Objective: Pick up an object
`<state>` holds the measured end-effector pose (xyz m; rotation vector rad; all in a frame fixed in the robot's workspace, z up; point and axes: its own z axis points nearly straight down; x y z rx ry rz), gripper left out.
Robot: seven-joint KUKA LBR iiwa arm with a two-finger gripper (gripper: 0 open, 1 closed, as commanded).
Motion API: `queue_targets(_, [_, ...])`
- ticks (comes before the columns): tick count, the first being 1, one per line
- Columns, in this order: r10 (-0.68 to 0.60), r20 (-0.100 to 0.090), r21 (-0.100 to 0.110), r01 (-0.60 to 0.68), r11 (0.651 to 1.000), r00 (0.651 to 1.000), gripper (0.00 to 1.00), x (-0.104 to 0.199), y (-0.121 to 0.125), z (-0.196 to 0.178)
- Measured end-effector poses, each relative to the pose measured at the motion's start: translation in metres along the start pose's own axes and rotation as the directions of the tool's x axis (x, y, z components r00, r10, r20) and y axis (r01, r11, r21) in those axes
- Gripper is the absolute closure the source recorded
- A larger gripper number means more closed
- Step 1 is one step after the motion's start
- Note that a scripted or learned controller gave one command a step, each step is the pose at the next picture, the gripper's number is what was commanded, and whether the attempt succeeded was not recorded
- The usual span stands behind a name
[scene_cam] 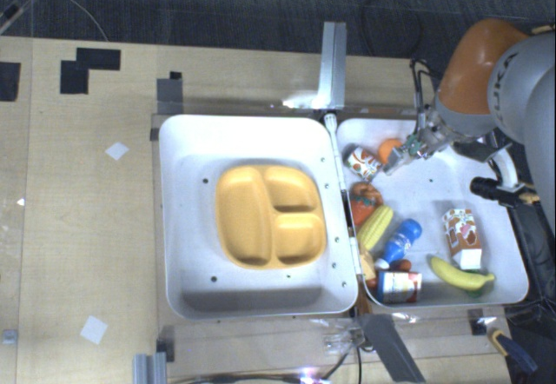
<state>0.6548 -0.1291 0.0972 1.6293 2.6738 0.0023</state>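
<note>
The gripper point(415, 148), its grip state impossible to tell, hangs low at the right bin's point(512, 287) far edge beside a small orange fruit point(390, 148), seemingly its target.

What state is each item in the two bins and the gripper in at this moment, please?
Yellow tray: flat, hollows up, left bin.
Can: on its side, right bin.
Blue bottle: lying down.
Banana: lying flat.
Carton: lying flat.
Gripper: low over the right bin's far edge, beside the can.
</note>
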Motion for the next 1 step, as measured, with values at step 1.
queue_targets(1, [0.143, -0.005, 0.000, -0.143, 0.990, 0.990, 1.00, 0.0420, 0.0419, -0.0893])
